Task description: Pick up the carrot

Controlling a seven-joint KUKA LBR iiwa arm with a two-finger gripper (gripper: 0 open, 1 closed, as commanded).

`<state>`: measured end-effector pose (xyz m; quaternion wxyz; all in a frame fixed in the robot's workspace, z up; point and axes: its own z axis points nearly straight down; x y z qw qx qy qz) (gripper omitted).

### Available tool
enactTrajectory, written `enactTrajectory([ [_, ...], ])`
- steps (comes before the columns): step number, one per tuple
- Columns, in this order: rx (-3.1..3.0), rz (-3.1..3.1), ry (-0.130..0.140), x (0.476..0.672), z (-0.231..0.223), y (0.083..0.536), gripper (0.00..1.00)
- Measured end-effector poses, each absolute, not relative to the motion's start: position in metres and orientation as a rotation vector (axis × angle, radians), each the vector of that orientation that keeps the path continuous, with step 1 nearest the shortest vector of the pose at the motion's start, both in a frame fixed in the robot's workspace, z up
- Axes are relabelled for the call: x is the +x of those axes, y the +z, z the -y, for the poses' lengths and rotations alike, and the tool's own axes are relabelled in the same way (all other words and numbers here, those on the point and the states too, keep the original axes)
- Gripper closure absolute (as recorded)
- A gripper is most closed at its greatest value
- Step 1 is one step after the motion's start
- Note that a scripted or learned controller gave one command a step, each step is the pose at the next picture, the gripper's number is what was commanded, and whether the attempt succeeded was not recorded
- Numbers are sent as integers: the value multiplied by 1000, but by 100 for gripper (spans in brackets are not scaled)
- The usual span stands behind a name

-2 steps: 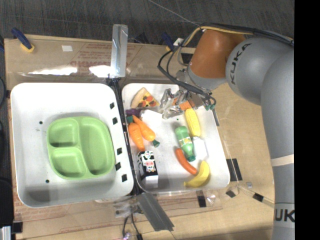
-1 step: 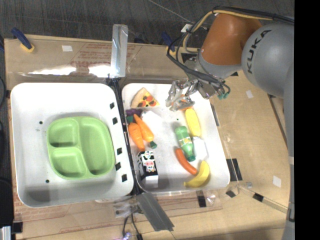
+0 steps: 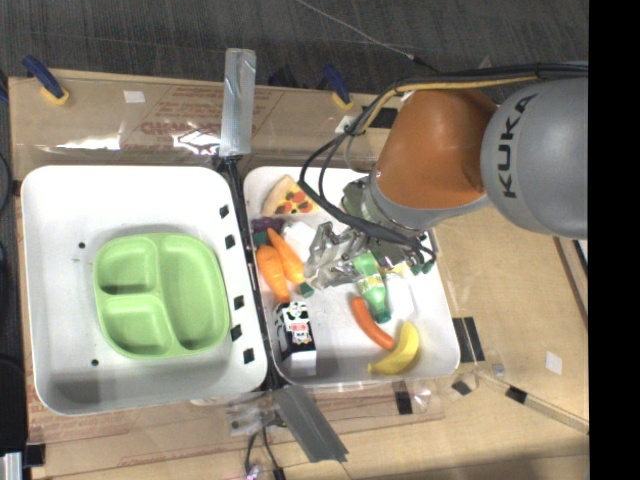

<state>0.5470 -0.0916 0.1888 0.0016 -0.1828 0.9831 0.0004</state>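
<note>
Brown cardboard sheeting covers the bench (image 3: 500, 298), and two shallow white plastic bins sit on it side by side, sharing a middle wall marked with short black tabs. Taking the right white bin (image 3: 440, 318) as the landmark: the left white bin (image 3: 50, 268) touches its left wall and holds a lime-green divided plastic tray (image 3: 160, 293) with three compartments. Inside the landmark bin, the orange toy carrot (image 3: 278, 266) lies against the left wall, about halfway along it, slanting with its dark leafy end toward the far corner. In that far-left corner rests a toy pizza slice (image 3: 291, 198). Near the bin's front-left corner stands a small black-and-white carton with a cow face (image 3: 296, 326). Toward the front right lies a yellow toy banana (image 3: 400, 351), and touching its left end is a short orange-red toy chilli or sausage shape (image 3: 370, 324). A green toy bottle-like piece (image 3: 372, 286) sits near the bin's middle. The grey arm with its orange band (image 3: 440, 153) hangs over the bin's far right part, and the metallic two-finger gripper (image 3: 322, 260) reaches down just right of the carrot, close to it; whether the jaws are parted or closed, I cannot tell, and no object is visibly between them.
</note>
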Motion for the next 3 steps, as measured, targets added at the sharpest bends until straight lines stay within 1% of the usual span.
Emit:
enactTrajectory([
  [1,-615,-3075,-2,533,41,246,100],
  [2,-562,-3094,3,497,-7,190,100],
  [3,-834,-3025,0,525,-33,245,100],
])
